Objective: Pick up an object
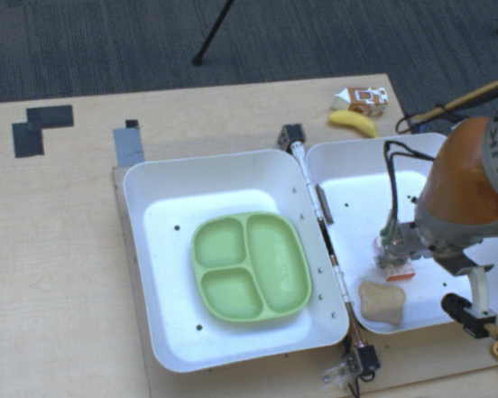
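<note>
My gripper (396,254) reaches down into the right bin (356,179), low over its floor near the front. A small object with a red strip (401,275) lies right under the fingertips, partly hidden by them. Just in front of it, at the bin's front left corner, rests a tan, bread-like lump (382,302). The orange band and grey wrist of the arm (466,188) cover the right part of that bin.
The left bin (160,251) holds a green divided plate (251,267). A banana (352,122) and a small orange-and-white carton (361,97) lie on the bench behind the right bin. Black cables loop over the right bin's back.
</note>
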Tool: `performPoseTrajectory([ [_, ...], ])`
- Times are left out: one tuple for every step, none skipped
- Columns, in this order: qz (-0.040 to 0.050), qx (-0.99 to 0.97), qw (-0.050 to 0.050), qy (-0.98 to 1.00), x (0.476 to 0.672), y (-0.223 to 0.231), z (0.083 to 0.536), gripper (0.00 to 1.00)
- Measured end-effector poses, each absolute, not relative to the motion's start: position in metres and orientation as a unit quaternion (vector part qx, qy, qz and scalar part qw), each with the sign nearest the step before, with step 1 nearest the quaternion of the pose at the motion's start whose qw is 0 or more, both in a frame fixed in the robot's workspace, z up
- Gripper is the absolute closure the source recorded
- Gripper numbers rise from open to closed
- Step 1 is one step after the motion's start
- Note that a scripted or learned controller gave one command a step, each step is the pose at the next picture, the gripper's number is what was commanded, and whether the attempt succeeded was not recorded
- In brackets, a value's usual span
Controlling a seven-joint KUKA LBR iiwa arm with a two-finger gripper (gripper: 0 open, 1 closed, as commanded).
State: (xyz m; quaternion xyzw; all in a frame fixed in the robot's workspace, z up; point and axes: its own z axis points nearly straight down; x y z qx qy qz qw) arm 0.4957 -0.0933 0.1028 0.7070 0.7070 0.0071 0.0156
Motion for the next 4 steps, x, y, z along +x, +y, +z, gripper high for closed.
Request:
performPoseTrajectory([
  [0.0069,0.707,0.015,0.707,0.495,-0.093,0.102,0.00],
  [0.0078,0.707,0.017,0.707,0.497,-0.093,0.113,1.00],
  [0.0021,0.705,0.001,0.709,0.516,-0.034,0.185,1.00],
  [0.0013,0.705,0.001,0.709,0.515,-0.035,0.185,0.00],
])
